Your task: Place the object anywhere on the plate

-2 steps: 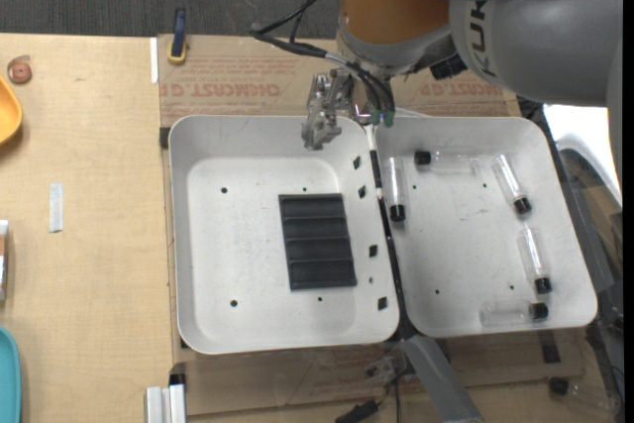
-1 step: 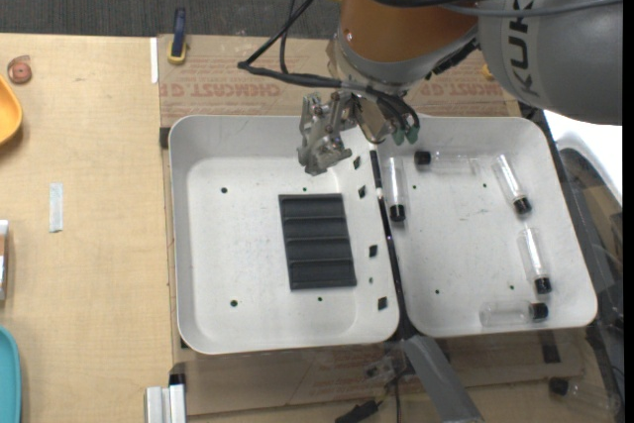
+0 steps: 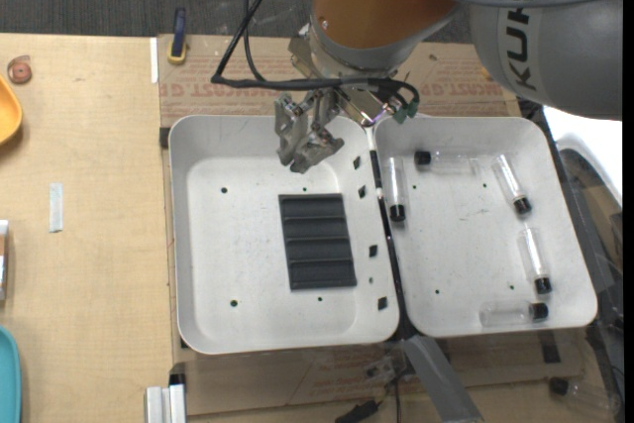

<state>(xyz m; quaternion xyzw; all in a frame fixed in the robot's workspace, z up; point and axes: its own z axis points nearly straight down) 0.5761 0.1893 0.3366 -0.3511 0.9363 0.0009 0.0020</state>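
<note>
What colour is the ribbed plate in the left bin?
Dark grey to black, ridged crosswise; the plate lies in the left bin, clearest in the camera view.

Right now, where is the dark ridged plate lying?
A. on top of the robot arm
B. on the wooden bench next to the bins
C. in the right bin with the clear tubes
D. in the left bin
D: the dark ridged plate lies flat on the floor of the left bin, just below the gripper, while the clear tubes lie in the right bin.
</note>
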